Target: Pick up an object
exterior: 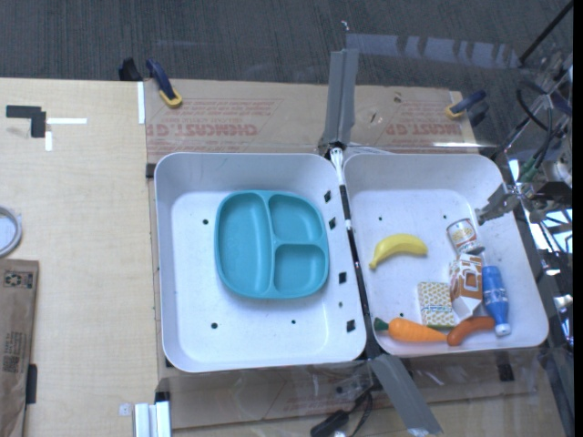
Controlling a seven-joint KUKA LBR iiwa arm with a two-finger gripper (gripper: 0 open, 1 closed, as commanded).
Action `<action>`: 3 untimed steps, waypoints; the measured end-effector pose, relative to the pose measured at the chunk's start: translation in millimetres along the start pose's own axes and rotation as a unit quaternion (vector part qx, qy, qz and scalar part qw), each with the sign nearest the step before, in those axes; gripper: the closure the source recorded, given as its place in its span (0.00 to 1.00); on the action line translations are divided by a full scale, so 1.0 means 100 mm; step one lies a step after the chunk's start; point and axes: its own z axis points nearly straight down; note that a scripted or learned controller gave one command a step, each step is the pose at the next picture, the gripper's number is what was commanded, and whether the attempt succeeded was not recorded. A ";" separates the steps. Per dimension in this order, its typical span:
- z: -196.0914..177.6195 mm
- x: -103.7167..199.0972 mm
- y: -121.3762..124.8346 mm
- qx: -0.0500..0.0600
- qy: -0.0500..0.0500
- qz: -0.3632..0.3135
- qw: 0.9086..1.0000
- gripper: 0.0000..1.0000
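I think I am still at the start: nothing is picked yet. My gripper [499,206] sits at the right edge of the right bin [401,167], and I cannot tell its state (too small and blurry). The banana [398,248] lies left and lower; next I must reach over it.

— What can we read here?

— We make out red lettering, upside down, on the cardboard sheet [228,116] behind the two bins; it looks like "CHEMCO", though we aren't sure of every letter. The same print repeats on the cardboard [410,126] behind the right bin.

— Anything else?

— A recycling-type mark on the brown paper bag [16,321] at the counter's far left edge. The packets' print is too small for us.
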 end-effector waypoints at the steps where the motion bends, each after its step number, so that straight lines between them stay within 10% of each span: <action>1: 1.60 -0.19 -0.50 -0.002 0.007 -0.023 1.000 0.00; 2: 1.50 -0.19 -0.49 -0.003 0.007 -0.022 1.000 1.00; 3: 0.11 0.11 -0.04 -0.001 0.000 -0.031 1.000 1.00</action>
